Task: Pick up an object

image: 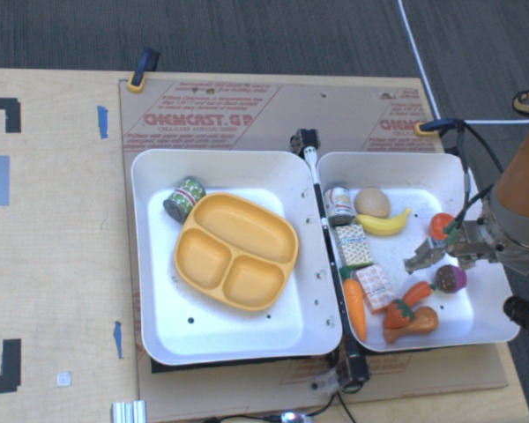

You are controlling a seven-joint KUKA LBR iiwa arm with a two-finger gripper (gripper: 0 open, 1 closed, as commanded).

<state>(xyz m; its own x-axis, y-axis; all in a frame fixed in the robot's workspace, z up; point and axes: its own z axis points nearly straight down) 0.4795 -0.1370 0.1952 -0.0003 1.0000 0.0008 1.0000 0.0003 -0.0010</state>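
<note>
Tool [420, 261]: two grey fingers reaching leftward from the wrist at the right bin's [397, 160] right side, spread apart with nothing between them, hanging over bare bin floor. Nearest items: a tomato [441, 226] just up and right of the tips; a purple ball [450, 278] just down and right; a squash [412, 321] with a small red piece [416, 293] at its top, below. Further left: a banana [383, 224] touching a beige egg [372, 203]; a small can [339, 204]; a checked packet [353, 245]; a pink packet [375, 285]; a carrot [353, 307] along the dividing wall. Likely candidate: the purple ball or the tomato, being closest. Handling, judged: toy produce, light, stiff, smooth; round forms may roll or squirt out of a pinch, so close across the widest middle. The banana and carrot offer a surer hold across the narrow body. Packets lie flat and look hard to get under. Left bin [150, 263]: a yellow tray [236, 251] of three compartments, and a can on its side [184, 197] touching the tray's upper left rim. Both bins rest on a board on the worktop [53, 263].
</note>
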